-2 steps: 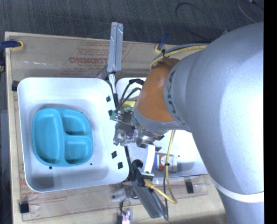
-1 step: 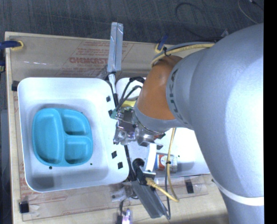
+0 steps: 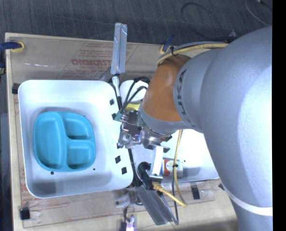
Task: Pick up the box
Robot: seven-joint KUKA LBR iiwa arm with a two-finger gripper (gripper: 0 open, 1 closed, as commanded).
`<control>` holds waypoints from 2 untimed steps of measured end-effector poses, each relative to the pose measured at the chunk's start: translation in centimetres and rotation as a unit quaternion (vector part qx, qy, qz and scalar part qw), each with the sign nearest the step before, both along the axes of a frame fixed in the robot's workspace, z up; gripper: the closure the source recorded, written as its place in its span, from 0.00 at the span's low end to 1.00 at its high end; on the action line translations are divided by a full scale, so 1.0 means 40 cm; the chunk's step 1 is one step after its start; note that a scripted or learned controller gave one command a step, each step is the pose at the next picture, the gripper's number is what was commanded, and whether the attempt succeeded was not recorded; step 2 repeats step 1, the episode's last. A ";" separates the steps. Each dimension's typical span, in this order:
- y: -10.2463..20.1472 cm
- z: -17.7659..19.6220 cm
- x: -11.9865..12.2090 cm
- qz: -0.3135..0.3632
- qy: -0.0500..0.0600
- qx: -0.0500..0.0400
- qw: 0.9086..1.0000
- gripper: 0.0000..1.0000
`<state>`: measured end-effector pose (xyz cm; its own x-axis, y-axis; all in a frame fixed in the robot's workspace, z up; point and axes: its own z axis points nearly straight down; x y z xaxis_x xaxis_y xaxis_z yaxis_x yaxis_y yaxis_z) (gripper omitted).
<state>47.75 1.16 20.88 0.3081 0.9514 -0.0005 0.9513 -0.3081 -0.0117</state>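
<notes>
A narrow white box (image 3: 157, 160) stands on end in the right bin (image 3: 201, 143), just below the arm's wrist. The gripper (image 3: 127, 137) hangs low over the left edge of the right bin, close to the wall shared by the two bins and up and to the left of the box. The orange band (image 3: 163, 95) and the grey arm cover most of the right bin. Nothing can be seen held by the gripper.
A blue divided tray (image 3: 64, 140) lies in the left bin (image 3: 42, 186). A small can with a red label (image 3: 175, 168) lies right beside the box. A yellow cable (image 3: 176, 186) trails down across the right bin's front edge. Metal brackets stand at the bench's back and front.
</notes>
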 end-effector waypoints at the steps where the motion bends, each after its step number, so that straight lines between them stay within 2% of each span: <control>1: 0.003 0.022 0.001 0.005 0.002 0.000 1.000 1.00; 2: 0.003 0.022 0.001 0.005 0.002 0.000 1.000 1.00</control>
